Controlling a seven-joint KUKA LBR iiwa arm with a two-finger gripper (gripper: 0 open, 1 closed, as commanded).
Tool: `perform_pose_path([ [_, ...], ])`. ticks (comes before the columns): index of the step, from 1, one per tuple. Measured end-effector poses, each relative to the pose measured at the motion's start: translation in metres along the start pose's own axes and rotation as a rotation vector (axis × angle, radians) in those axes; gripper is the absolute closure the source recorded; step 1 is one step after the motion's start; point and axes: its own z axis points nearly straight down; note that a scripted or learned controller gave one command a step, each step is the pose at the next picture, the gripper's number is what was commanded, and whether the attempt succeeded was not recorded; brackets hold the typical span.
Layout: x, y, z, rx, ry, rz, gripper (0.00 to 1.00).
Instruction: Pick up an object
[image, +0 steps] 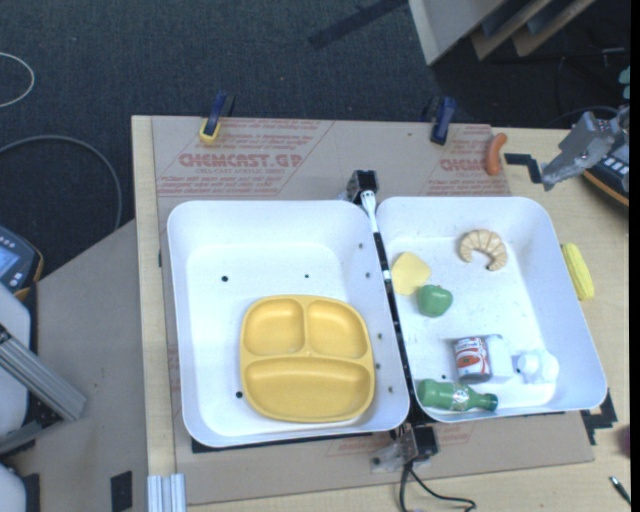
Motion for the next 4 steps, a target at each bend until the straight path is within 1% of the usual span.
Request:
perform_pose_path([
  [1, 0.004, 0.001, -0.003, 0.014, 0.000, -0.006, 1.00],
  [2, -0.078, -0.002, 0.089, 0.027, 0.001, 0.004, 1.00],
  [3, -0.145, -0.007, 0.232, 0.034, 0.004, 0.003, 1.00],
  [4, -0.074, -0.006, 0.291, 0.026, 0.006, -0.009, 1.00],
])
